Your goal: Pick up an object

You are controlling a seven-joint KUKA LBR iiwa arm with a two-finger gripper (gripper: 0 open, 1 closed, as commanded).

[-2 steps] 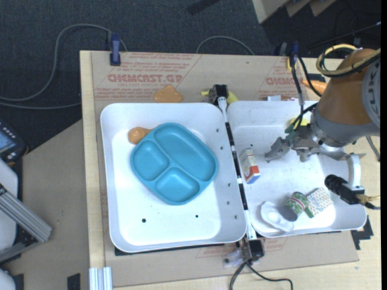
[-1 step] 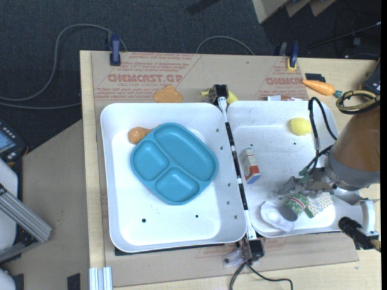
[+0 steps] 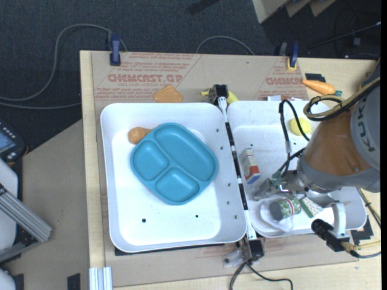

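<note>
Arm [image 3: 338, 144]: single, grey, enters from right edge of view, bulky link angled down-left. Orange band above wrist, broad, facing camera. Black cable looped over upper link. Wrist: grey, bent downward toward lower right part of view. Gripper [image 3: 272, 189]: low, pointing left, metallic parts partly visible below wrist.

Two blue clamps [image 3: 115, 48] grip the tabletop's [image 3: 91, 162] far edge, one near each far corner. An orange lump [image 3: 167, 93] lies on the tabletop just beyond the left bin's [image 3: 115, 180] far rim. Cables [image 3: 54, 47] trail across the dark floor [image 3: 36, 17].
</note>
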